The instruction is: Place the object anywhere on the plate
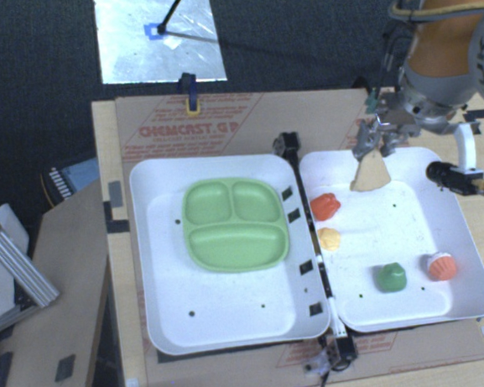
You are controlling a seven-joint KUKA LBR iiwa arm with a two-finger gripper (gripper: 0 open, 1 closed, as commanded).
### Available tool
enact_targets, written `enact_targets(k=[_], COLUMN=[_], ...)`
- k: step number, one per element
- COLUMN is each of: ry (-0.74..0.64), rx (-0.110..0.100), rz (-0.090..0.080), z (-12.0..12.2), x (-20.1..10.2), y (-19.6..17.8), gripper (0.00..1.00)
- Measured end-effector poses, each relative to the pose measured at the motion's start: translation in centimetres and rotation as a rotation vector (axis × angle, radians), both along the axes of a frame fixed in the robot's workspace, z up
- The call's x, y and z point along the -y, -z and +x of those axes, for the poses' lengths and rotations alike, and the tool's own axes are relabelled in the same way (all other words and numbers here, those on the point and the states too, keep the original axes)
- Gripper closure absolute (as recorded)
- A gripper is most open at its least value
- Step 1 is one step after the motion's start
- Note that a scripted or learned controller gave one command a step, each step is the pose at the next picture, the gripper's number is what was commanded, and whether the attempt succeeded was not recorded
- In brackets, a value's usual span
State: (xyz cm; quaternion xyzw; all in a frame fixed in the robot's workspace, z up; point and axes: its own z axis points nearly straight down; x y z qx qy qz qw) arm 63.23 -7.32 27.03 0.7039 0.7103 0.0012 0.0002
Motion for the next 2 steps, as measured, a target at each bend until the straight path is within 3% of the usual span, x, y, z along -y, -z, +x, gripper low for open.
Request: enact_targets(k=[2], ry=[0.0], rx=[-0.002], rz=[0.001], z=[-4.1], x=[-11.1], y=[1.3], gripper=[1.0])
